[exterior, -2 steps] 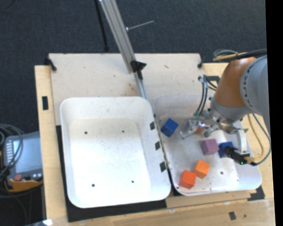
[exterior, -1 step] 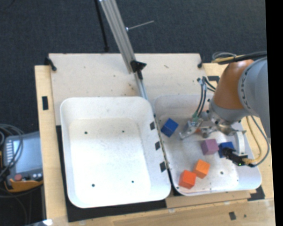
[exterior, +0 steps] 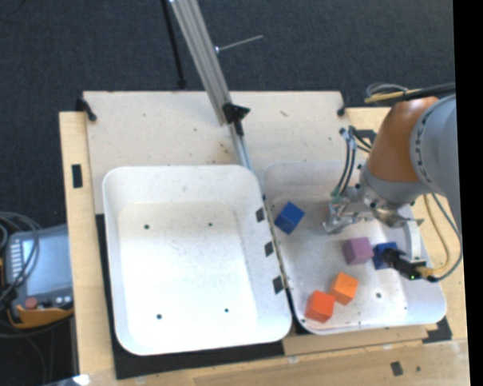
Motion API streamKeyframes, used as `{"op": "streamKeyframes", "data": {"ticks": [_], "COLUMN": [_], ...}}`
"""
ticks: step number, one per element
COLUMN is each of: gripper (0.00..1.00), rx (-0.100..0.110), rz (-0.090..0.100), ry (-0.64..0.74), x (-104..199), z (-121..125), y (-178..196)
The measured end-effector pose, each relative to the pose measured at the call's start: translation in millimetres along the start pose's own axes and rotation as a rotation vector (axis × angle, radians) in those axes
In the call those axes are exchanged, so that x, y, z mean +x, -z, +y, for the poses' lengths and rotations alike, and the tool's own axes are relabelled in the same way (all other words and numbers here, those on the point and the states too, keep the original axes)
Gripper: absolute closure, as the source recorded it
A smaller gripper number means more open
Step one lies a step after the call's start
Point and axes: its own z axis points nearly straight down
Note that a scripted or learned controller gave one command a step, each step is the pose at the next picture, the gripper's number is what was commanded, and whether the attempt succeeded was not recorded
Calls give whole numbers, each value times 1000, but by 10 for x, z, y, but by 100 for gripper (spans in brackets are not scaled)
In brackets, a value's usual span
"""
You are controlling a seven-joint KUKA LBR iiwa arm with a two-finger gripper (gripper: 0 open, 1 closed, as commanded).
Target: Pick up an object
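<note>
The right bin point(exterior: 305, 181) holds a blue block point(exterior: 289, 217) near its left wall, a purple block point(exterior: 357, 250) in the middle, and two orange blocks point(exterior: 345, 288) point(exterior: 320, 305) near the front. Another blue block point(exterior: 384, 255) lies just right of the purple one, partly covered by the arm's hardware. My gripper point(exterior: 337, 221) hangs low over the bin floor, between the first blue block and the purple block and a little behind them. Nothing shows between its fingers.
The left bin point(exterior: 130, 193) sits beside the right one, their walls meeting near the middle. A slanted metal pole point(exterior: 208, 62) rises from behind the bins. Cables point(exterior: 445, 251) trail off the arm at the right edge.
</note>
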Motion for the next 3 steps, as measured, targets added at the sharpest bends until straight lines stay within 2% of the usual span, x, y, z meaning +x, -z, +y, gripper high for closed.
{"op": "streamKeyframes", "data": {"ticks": [2,3], "gripper": [100,100], "rx": [-4,2], "rz": [-1,0], "ry": [14,16], "x": [42,32], "z": [155,165], "y": [1250,1426]}}
